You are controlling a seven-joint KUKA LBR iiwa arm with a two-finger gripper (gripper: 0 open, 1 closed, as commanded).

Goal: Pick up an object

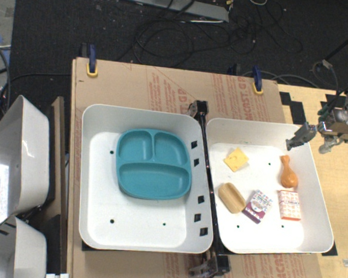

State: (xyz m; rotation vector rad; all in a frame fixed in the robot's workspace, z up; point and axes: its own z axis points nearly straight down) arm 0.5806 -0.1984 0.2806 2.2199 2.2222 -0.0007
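The right bin (262,243) holds several small items: a yellow cheese wedge (236,159), an orange drumstick (288,172), a tan bread roll (232,197), a purple and white packet (257,206) and a red and white carton (289,205). My gripper (313,141) hangs over the far right corner of that bin, just beyond the drumstick. Its fingers are spread open with nothing between them.
A teal divided plate (154,164) lies in the left bin (88,219). Both bins rest on a cardboard sheet (166,92) held by clamps at the back. White tubs (12,157) stand off the bench's left side, and cables lie on the dark floor behind.
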